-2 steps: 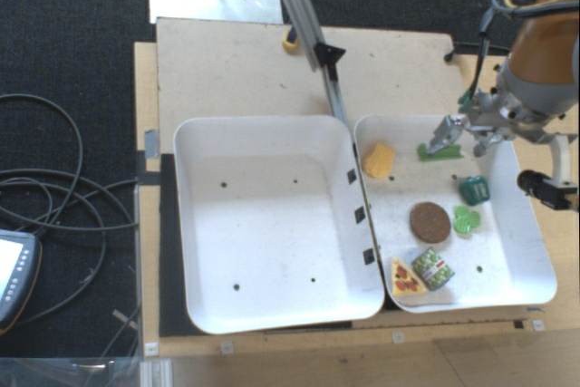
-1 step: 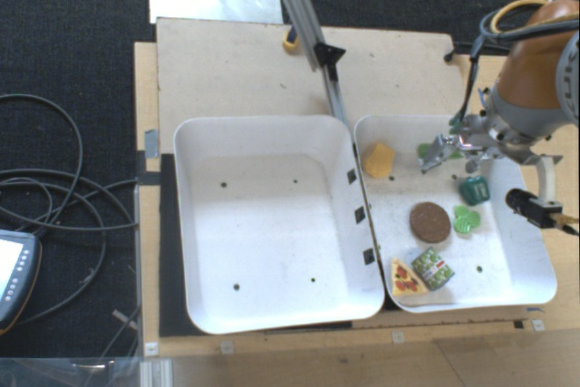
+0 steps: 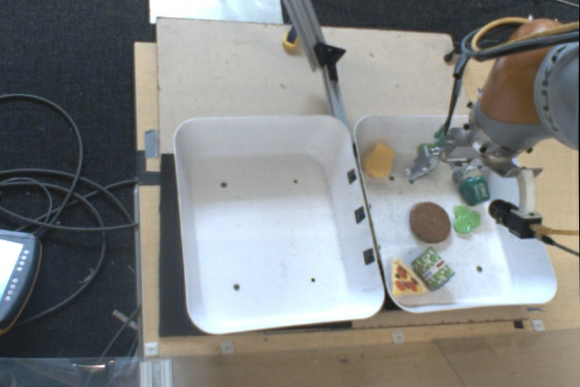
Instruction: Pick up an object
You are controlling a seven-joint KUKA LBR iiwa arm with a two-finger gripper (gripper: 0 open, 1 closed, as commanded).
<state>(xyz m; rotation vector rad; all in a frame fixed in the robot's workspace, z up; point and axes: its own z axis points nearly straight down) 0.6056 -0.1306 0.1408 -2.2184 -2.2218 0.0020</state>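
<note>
Candidate obj: small dark-green cup-like plastic piece (image 3: 473, 189), right bin, far-right part, just near-side of the wrist.
Bearing from hand: gripper (image 3: 422, 165) sits left of the green piece, a bit farther from the viewer; the piece lies to its right and slightly nearer, partly under the arm's wrist hardware.
Long axis: piece looks squat, no clear long axis; too small to tell orientation.
Other objs nearby: flat brown round disc (image 3: 430, 222) lies near-side of the gripper, apart from it; bright-green small plastic lump (image 3: 467, 219) just right of the disc, just near-side of the dark-green piece.
Left option: yellow-orange sponge-like block (image 3: 379, 160) lies left of the gripper, near the bin's left wall, not touching.
Near corner: yellow-red triangular wedge (image 3: 407, 278) and green-white patterned box (image 3: 436, 269) touching each other, well apart from the gripper.
Hand state: cannot tell; metal tip is seen end-on and blurred, no obj visibly betw. it.
Container: right white shallow bin (image 3: 542, 287) holds all objs; left white shallow bin (image 3: 208, 308) beside it.
Arm: grey w/ orange band (image 3: 512, 91), enters from right.
Judgement: nearest targets are block (left) and disc (near); short lateral shift plus descent needed; nothing grasped yet.
</note>
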